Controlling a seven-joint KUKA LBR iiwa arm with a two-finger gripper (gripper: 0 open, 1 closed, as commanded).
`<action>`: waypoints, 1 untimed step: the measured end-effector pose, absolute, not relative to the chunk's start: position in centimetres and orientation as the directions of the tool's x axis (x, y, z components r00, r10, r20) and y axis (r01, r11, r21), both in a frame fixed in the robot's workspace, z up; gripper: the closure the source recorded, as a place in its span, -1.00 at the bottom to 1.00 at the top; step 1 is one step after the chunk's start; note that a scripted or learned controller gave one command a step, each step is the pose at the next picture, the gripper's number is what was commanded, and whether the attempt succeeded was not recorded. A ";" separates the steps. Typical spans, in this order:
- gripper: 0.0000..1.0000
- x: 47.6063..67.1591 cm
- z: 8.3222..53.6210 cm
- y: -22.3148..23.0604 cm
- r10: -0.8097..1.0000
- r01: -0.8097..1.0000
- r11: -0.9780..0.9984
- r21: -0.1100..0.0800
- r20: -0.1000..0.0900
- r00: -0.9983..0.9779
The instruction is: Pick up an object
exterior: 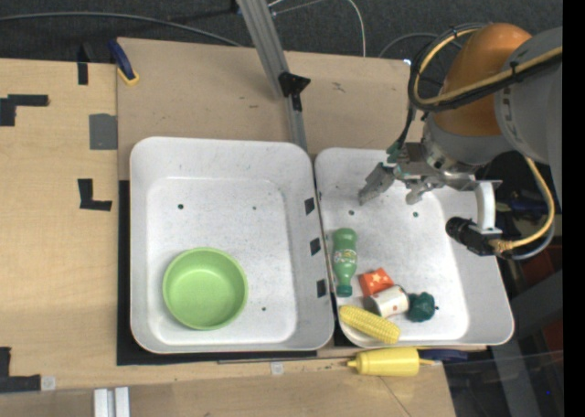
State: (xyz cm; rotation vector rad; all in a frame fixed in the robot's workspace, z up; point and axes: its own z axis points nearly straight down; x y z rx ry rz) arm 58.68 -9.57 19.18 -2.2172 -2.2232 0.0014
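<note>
We are hovering the gripper (395, 188) over the right bin's (475, 315) far edge, fingers spread and pinching nothing. The green bottle (344, 261) is lying by that bin's left wall, the corn cob (369, 324) at its near edge, and a green bowl (205, 287) is sitting in the left bin's (155, 168) near-left corner.

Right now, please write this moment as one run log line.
gripper: open, over right bin, holds nothing | green bottle: lying in bin | pick: not done

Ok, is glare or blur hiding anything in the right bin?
Camera view: lighting is even, no glare on the right white bin; the green plastic bottle and yellow corn cob read sharp; the gripper is slightly soft.
</note>
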 end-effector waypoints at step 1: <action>-1.00 58.7 19.2 -9.6 1.000 1.000 0.002 -0.002 0.000 -0.002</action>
